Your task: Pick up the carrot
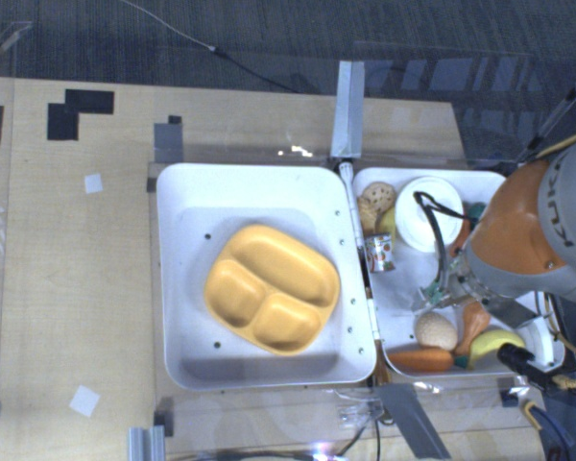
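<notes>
The carrot (pixel 472 323), orange and tapered, lies slanted in the right bin (pixel 400 291) near its front. It sits between a beige round roll (pixel 436 331) and a yellow banana (pixel 495 342). My gripper (pixel 442 292) hangs low over the bin just above and left of the carrot's thick end, below the arm's orange band (pixel 514 233). I see nothing plainly held in it. The arm's body hides the right part of the bin.
A reddish-orange long piece (pixel 421 359) lies along the right bin's front wall. A cookie (pixel 376 200), a white bowl (pixel 429 215) and a small can (pixel 379 253) stand at its back left. The left bin (pixel 187 257) holds a yellow divided dish (pixel 272 286).
</notes>
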Motion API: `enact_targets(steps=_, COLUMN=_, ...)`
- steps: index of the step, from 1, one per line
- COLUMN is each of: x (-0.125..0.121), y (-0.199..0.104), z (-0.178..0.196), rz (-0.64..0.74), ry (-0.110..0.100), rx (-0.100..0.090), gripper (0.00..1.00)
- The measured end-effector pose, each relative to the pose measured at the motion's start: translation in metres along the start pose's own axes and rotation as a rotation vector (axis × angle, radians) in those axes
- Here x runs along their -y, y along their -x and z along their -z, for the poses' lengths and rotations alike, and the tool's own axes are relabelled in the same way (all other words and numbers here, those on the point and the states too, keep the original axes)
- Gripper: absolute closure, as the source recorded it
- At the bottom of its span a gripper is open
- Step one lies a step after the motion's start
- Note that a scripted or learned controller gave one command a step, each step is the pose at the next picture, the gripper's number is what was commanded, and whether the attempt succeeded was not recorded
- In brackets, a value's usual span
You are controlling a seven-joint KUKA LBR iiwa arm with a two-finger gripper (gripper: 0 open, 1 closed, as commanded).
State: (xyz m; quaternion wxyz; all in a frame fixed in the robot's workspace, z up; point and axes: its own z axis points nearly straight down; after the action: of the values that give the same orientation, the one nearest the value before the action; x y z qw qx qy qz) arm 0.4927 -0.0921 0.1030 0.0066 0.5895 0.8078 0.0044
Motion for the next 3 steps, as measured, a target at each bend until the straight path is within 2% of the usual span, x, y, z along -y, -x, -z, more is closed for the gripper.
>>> enact_targets(steps=1, x=0.000, y=0.000, z=0.000, rz=0.000, ry=-0.001, rx=0.000, gripper=0.00)
enact_targets(steps=2, x=-0.040, y=0.020, z=0.119, rz=-0.132, ry=-0.001, rx=0.001, gripper=0.00)
enact_targets(steps=3, x=0.007, y=0.001, z=0.013, rz=-0.174, ry=-0.018, rx=-0.006, gripper=0.00)
